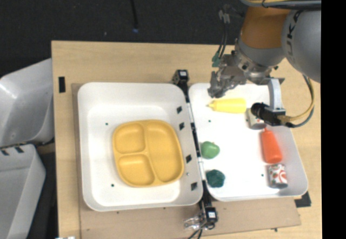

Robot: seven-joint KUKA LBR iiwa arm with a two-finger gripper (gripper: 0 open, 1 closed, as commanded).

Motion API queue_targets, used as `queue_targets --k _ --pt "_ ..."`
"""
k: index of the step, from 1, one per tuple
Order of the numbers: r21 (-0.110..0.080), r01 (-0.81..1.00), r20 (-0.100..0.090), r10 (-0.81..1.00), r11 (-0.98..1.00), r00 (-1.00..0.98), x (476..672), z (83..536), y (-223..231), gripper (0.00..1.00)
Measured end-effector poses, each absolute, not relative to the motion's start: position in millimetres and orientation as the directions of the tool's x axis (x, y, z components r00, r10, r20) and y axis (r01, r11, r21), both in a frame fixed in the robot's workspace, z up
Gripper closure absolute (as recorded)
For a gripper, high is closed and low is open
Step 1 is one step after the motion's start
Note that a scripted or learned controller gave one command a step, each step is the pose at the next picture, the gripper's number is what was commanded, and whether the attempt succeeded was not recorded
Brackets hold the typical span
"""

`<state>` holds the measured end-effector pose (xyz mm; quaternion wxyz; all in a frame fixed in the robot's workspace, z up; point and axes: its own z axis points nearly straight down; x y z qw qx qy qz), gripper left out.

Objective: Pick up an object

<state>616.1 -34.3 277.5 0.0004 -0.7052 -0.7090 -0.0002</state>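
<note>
My gripper (216, 90) hangs over the far left corner of the right bin (243, 192), just above and left of a yellow squeeze bottle (230, 105) lying on its side. Nothing shows between the gripper's tips. Further along the bin lie an orange bottle (271, 145), a small red and white can (278, 175), a light green lump (210, 150) and a dark green lump (215, 178).
The left bin (92, 124) holds a yellow divided plate (147, 152). A ridge with black clips runs between the two bins. White equipment stands off the bench at the left.
</note>
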Motion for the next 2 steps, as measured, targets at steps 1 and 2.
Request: queue_targets --k 1,2 --pt "-0.001 1.000 0.001 1.000 0.006 -0.006 590.8 278.4 7.5 1.00" --pt "-0.004 1.000 0.000 1.000 0.005 -0.005 555.2 257.2 48.7 1.00"
